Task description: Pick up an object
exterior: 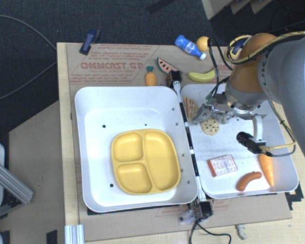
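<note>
My gripper [209, 113] hangs over the back left part of the right bin [290, 179], on the grey arm that reaches in from the right. Just in front of it a round speckled cookie [210, 128] lies on the bin floor. A tan waffle-like wedge [191, 108] rests against the bin's left wall, beside the gripper. Further forward lie a red and white packet [222, 165], a brown sausage [248, 180] and an orange carrot [267, 169]. Nothing shows between the fingers.
The left bin [91, 111] holds a yellow divided plate [145, 160]. Behind the bins on the cardboard lie a banana [202, 75], a blue bottle [189, 46], a watermelon slice [165, 65], a small orange toy [151, 78] and a blue clip [89, 41].
</note>
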Robot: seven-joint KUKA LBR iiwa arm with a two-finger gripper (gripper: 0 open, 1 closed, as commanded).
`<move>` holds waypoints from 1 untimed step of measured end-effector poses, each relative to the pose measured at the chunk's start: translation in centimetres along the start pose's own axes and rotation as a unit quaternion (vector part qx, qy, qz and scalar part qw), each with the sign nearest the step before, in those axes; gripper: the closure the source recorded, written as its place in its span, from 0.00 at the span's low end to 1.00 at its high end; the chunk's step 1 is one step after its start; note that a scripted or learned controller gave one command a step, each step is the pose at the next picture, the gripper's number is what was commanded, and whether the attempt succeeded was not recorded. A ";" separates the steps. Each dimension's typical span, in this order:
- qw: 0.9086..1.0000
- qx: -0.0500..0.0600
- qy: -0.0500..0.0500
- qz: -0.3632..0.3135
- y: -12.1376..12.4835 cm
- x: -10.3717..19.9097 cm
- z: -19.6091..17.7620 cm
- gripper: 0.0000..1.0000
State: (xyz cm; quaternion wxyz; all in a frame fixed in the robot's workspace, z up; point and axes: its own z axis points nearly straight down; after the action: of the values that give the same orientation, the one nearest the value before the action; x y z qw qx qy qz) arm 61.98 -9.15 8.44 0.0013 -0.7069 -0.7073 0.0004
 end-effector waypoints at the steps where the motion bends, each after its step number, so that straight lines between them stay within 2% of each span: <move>1: 1.000 -0.007 -0.001 -0.001 0.4 0.0 -1.5 1.00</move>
State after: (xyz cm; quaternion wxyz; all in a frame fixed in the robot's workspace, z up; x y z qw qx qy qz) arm 62.36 -9.16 9.92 -0.0043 -0.7066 -0.7076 -0.0035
